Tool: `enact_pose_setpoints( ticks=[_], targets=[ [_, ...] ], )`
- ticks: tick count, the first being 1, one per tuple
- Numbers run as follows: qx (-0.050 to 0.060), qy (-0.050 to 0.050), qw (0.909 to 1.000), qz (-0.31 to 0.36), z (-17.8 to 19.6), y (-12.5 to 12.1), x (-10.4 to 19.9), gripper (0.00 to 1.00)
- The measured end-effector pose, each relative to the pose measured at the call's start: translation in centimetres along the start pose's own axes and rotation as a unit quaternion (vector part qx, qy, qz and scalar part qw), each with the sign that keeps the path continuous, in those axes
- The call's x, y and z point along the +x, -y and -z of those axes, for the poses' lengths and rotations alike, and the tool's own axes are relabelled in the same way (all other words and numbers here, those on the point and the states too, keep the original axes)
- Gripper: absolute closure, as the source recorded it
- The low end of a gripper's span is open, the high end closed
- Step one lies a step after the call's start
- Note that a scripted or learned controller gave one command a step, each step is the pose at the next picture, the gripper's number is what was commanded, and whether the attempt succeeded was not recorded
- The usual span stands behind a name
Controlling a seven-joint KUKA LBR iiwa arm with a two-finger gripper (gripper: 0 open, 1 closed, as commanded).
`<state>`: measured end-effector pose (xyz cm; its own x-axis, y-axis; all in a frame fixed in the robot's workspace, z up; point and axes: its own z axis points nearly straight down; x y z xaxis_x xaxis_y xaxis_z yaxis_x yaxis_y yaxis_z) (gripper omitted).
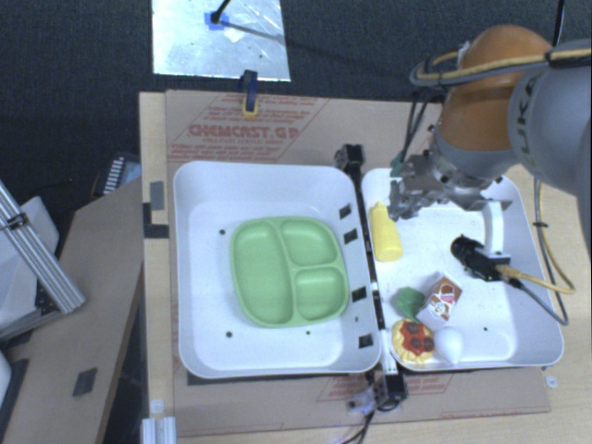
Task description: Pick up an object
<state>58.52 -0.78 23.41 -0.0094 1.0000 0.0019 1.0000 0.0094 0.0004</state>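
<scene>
Left bin [190, 248]: white and shallow, on the left half of the bench
Green plate [287, 271]: there it is, a three-compartment plate lying flat in the middle of the left bin, nothing on it
Right bin [518, 326]: white too, side by side with the first, and this is where the action is
Yellow piece [385, 233]: long and rounded, lying along the right bin's left wall, towards the far end
Gripper [404, 203]: down over the far left part of the right bin, just beside the top end of the yellow piece, a touch to its right; how far open it is I cannot tell from up here, and I see nothing in its hold
Green lump [408, 299]: small, near the left wall, below the yellow piece
Round toy [413, 339]: yellow with red spots, in the near left corner, just below the green lump
Little carton [443, 300]: white and red, tilted, just right of the green lump
White egg [449, 344]: touching the round toy's right side
Arm [490, 109]: grey with its orange band, reaching in from the right above the far end of the right bin
</scene>
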Motion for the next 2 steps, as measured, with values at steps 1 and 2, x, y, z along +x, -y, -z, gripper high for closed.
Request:
enact_pose_setpoints(
  ticks=[1, 2],
  targets=[
    [0.000, 0.000, 1.0000, 0.000, 0.3, 1.5, 4.2, 1.00],
    [0.000, 0.000, 1.0000, 0.000, -0.6, 2.9, 8.4, 1.00]
  ],
)
